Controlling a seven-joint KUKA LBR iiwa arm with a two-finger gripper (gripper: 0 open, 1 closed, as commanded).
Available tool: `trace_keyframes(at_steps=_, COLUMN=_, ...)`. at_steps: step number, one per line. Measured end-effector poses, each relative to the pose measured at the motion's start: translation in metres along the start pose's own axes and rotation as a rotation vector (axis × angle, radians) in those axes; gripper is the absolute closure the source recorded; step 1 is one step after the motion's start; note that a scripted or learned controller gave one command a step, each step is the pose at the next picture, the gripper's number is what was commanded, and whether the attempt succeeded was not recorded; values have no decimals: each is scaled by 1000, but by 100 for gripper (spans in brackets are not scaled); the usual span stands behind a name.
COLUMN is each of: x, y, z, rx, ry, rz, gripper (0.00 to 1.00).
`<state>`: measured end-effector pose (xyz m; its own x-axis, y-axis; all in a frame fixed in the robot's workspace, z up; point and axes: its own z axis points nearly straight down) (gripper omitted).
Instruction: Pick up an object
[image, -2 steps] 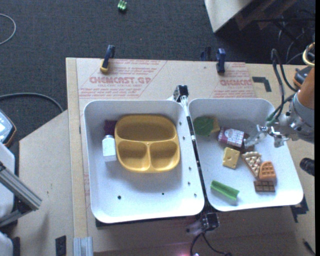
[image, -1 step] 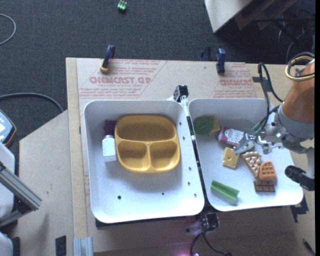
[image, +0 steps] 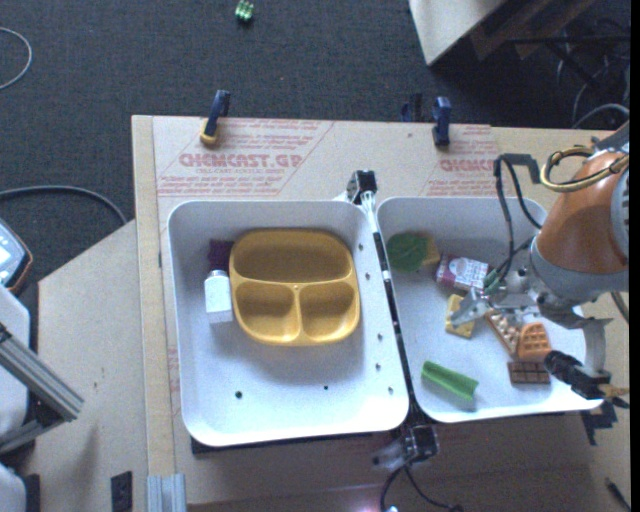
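Observation:
My gripper (image: 470, 310) hangs low in the right bin (image: 420, 225), reaching in from the right under the grey and orange arm (image: 585, 235). Its tip sits over a yellow wedge (image: 458, 324) in the middle of the bin. Just behind it lies a pink and maroon packet (image: 465, 271). A green round piece (image: 405, 249) rests at the bin's back left. An orange waffle (image: 531, 340) and a brown chocolate bar (image: 527, 373) lie to the gripper's right, partly under the arm. A green stick (image: 448, 382) lies near the front wall.
The left bin (image: 185, 330) holds a yellow divided plate (image: 295, 285), a small white bottle (image: 218, 297) and a dark purple item (image: 220, 249) at the plate's left. A ridge with clamps (image: 385, 290) separates the bins. Cables (image: 515, 200) hang by the arm.

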<state>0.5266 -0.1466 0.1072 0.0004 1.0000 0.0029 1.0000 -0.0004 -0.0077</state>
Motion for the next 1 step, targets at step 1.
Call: trace_keyframes(at_steps=1, x=-1, y=3, z=19, rx=-15, ry=-6, rz=-1, gripper=0)
